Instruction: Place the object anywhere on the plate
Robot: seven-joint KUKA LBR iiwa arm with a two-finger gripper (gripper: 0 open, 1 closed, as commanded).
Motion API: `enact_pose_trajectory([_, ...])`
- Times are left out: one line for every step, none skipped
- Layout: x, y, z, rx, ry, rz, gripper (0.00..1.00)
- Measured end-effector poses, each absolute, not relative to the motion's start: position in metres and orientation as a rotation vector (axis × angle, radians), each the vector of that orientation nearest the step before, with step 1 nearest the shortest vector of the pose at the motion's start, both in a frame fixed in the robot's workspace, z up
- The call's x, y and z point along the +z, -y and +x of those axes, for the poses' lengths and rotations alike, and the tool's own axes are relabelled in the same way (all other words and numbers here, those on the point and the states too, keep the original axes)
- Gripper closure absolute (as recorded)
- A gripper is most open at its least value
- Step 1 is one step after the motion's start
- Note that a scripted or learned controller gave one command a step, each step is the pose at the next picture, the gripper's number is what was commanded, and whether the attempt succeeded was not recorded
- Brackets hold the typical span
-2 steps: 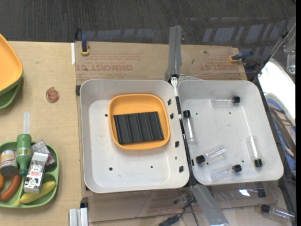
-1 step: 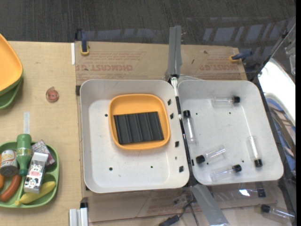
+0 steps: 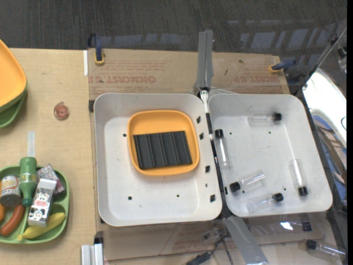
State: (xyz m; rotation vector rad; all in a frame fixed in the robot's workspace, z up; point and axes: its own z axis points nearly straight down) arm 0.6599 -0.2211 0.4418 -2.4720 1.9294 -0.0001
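An orange plate (image 3: 163, 123) rests in the left white bin (image 3: 110, 197), toward its far side. On the plate lies a dark ribbed rectangular pad (image 3: 163, 150), covering most of its middle. The right white bin (image 3: 314, 203) holds several clear plastic tubes with black caps: one near the far edge (image 3: 263, 117), one along the left wall (image 3: 221, 146), one at the right (image 3: 298, 175), and two near the front (image 3: 248, 181) (image 3: 263, 202).
Left of the bins, a green plate (image 3: 55, 225) carries toy food, a bottle and a small carton. Stacked orange and green dishes (image 3: 10, 87) sit at the far left edge. A small round piece (image 3: 61, 111) lies on the bench. Cardboard lies under the bins.
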Motion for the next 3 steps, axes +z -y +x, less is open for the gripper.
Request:
enact_pose_trajectory([0.4411, 0.214, 0.66, 0.001, -1.579, -2.71, 1.0])
enact_pose_trajectory([0.4407, 0.2111, 0.6602, 0.002, -1.374, -2.82, 1.0])
enact_pose_trajectory([0.4413, 0.2132, 0.6602, -0.001, -0.98, -2.98, 1.0])
